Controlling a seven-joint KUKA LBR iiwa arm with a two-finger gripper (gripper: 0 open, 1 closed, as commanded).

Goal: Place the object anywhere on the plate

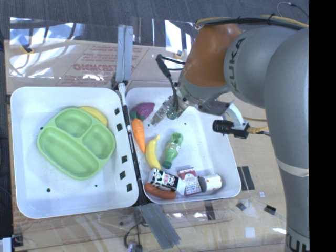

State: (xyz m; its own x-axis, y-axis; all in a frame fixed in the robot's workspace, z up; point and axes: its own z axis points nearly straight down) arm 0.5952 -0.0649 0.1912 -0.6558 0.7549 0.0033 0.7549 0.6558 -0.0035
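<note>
A green divided plate (76, 140) lies in the left white bin (31, 193). My gripper (164, 112) hangs over the top left part of the right bin (226, 156), just right of a purple toy (143, 109) and above the carrot (138, 134). Nothing can be seen held in it. Below it lie a banana (152, 152) and a green bottle (172, 147). The grey arm with its orange band (210, 56) covers the bin's far right corner.
A yellow piece (95, 114) peeks out behind the plate's far edge. Along the right bin's front wall lie a cow-patterned carton (163, 179), a red sausage (160, 193), a red and white carton (187, 181) and a small white bottle (211, 182).
</note>
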